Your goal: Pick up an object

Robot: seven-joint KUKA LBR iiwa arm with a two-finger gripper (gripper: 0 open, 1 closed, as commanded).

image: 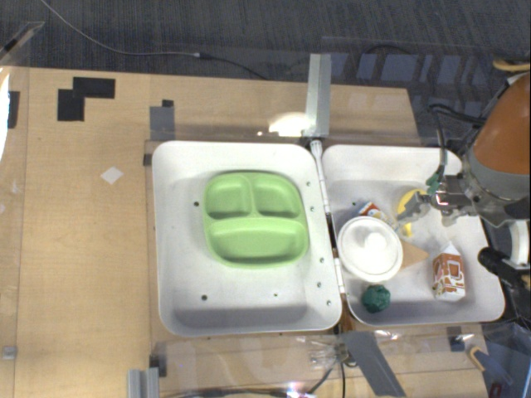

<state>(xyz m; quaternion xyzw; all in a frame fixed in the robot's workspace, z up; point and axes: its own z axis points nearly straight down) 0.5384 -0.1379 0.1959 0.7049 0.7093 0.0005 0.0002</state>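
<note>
The right bin (390, 157) holds several small objects. A white bowl (371, 245) sits at its left side, with a dark green ball (377, 298) just in front of it. A white and orange carton (449, 274) lies toward the front right. A tan wedge (413, 257) pokes out from beside the bowl. A small colourful item (371, 211) lies behind the bowl. A yellow object (406, 199) rests near the bin's middle. My gripper (428, 199) hangs over the right bin, right beside the yellow object and partly covering it.
The left bin (174, 222) holds a green divided plate (253, 217). A metal post (319, 98) stands behind the seam between the bins. The arm's orange band (504, 135) and wrist overhang the right bin's far right edge. Bare wooden bench (75, 247) spreads to the left.
</note>
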